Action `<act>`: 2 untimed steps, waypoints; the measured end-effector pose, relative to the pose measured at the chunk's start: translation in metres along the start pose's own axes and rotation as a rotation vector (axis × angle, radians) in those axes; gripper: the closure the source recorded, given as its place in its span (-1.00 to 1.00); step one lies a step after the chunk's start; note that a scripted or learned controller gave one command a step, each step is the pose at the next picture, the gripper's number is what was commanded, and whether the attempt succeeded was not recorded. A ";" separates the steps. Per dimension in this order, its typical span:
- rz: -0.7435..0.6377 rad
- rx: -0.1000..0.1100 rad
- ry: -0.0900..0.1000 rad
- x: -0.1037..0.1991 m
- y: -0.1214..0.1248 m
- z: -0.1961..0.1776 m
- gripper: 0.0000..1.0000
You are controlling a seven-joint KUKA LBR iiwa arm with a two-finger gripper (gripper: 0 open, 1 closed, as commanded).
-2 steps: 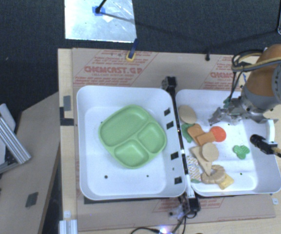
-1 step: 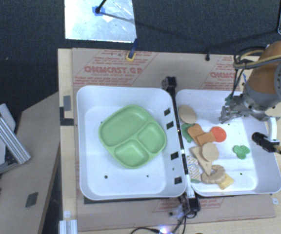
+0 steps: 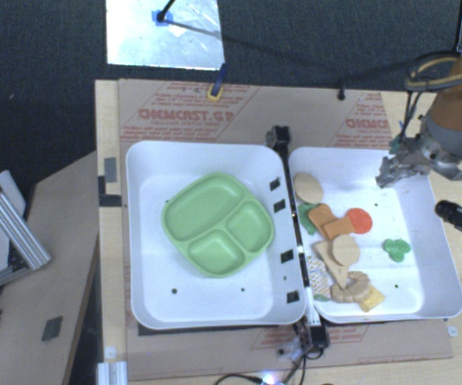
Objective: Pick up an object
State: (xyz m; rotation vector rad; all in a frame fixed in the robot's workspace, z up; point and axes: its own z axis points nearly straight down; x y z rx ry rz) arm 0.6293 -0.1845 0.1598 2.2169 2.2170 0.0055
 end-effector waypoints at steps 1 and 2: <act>-0.004 -0.001 0.000 0.001 -0.002 -0.064 1.00; -0.004 0.003 0.001 0.002 -0.001 -0.065 1.00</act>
